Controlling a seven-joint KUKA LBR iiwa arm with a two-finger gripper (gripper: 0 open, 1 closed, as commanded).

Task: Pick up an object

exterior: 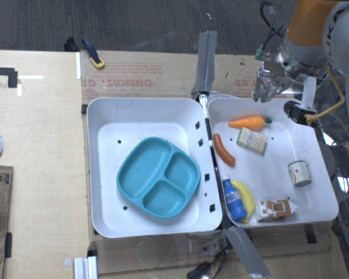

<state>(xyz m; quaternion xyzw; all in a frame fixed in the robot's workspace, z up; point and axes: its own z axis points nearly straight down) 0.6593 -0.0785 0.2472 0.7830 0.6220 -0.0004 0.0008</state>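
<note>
We log the gripper (266, 93) at 12 o'clock above the right bin (314, 156); finger state indeterminate; carrot (247, 121) lies at 6 o'clock of it.

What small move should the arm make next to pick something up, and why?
Probably shift the pincer toward the near side and lower it over the carrot. The pincer hangs above the far rim of the right bin with nothing between its fingers, and the carrot is the nearest item, lying apart from the sausage and the sponge.
</note>
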